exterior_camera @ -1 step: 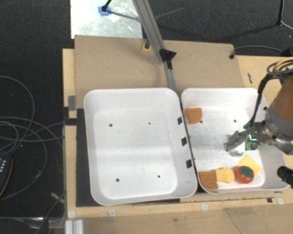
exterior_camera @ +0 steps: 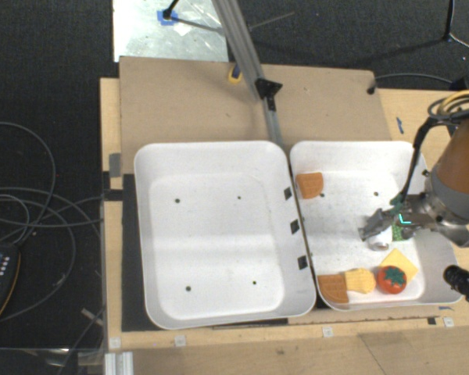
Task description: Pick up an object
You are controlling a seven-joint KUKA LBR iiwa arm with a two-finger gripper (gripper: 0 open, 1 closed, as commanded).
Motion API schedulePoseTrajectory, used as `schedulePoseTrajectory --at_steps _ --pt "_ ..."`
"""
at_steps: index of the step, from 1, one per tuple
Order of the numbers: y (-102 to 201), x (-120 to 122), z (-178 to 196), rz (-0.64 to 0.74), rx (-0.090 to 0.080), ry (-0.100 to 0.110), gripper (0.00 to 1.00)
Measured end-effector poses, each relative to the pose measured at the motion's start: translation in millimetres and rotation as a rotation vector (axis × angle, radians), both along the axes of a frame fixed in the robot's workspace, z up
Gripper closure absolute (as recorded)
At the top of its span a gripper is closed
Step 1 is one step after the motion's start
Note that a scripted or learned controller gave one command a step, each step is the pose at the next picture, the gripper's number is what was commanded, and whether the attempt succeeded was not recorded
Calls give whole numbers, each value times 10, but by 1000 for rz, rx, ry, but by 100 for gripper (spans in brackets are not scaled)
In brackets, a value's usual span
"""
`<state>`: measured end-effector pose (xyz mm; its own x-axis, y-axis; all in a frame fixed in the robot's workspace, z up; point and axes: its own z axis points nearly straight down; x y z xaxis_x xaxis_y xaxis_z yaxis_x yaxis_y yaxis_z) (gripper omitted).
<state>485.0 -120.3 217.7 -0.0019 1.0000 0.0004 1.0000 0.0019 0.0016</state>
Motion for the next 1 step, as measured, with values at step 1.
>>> schedulePoseTrajectory --at_steps 1 --pt "51 25 -432 -1 1 5 0"
